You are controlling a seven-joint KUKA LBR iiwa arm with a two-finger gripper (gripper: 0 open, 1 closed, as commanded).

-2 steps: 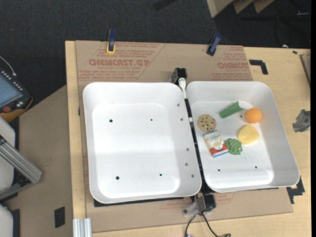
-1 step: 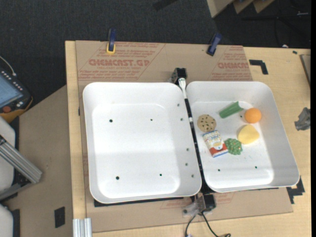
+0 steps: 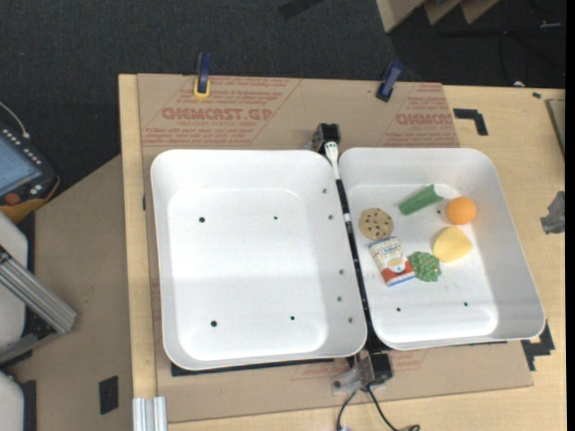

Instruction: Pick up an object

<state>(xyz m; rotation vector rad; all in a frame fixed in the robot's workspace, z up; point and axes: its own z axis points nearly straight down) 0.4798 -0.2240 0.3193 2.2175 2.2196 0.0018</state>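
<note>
The right bin [image 3: 503, 268] holds several small items. A green cucumber-like piece [image 3: 418, 199] lies tilted near the bin's far side, with an orange ball [image 3: 461, 210] just to its right. Below them sits a yellow lemon [image 3: 452, 244]. A round brown cookie [image 3: 375, 222] lies close to the divider. A small red and white carton [image 3: 391, 261] lies flat beneath it, touching a green broccoli piece [image 3: 425, 267] on its right.
The left bin [image 3: 180, 330] stands beside the right one on a cardboard-covered bench [image 3: 296, 106]. Two clamps [image 3: 202, 77] [image 3: 389, 80] grip the bench's far edge. A grey fixture [image 3: 552, 215] shows at the right edge.
</note>
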